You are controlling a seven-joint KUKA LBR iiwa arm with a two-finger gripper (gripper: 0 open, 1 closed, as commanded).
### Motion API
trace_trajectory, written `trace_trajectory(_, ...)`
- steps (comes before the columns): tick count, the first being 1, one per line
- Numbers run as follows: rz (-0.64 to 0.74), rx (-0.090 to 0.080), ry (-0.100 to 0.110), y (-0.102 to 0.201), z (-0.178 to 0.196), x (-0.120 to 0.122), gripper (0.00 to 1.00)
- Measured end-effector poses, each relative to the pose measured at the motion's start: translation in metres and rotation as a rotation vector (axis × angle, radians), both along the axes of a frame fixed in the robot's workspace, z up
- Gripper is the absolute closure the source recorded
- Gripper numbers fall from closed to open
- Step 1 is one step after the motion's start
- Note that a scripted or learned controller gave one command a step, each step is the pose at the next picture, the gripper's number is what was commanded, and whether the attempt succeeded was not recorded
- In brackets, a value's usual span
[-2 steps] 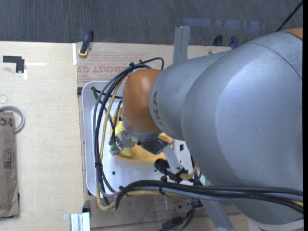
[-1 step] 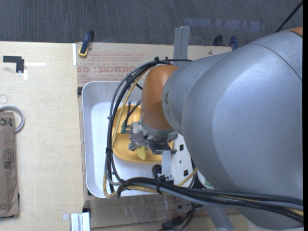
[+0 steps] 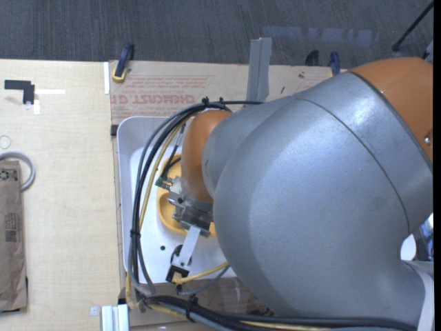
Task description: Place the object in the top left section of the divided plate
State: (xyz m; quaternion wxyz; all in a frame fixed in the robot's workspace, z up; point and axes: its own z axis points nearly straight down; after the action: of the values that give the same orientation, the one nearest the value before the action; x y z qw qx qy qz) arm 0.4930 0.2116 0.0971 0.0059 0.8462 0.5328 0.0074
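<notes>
Gripper (image 3: 180,257) seen lowered inside white bin (image 3: 127,185), near-left of yellow divided plate (image 3: 165,209); finger state cannot be told, and no object seen pinched. Object itself not located, likely hidden under arm (image 3: 310,205). Plate mostly occluded by wrist, sections unreadable. Bin smooth, glossy, rounded corners. Cables (image 3: 141,178) looped along bin's left wall.

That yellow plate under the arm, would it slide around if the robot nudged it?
Probably. The yellow plate looks like smooth, rigid plastic lying on the slick floor of the white bin, so it would likely skid, staying stiff. It seems light, though the arm hides most of it.
</notes>
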Motion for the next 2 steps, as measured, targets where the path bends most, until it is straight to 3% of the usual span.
trace_trajectory(1,0.067,-0.003,0.022,0.016,0.085,0.064,1.00)
trace_trajectory(2,0.321,-0.005,0.026,0.015,0.055,-0.002,1.00)
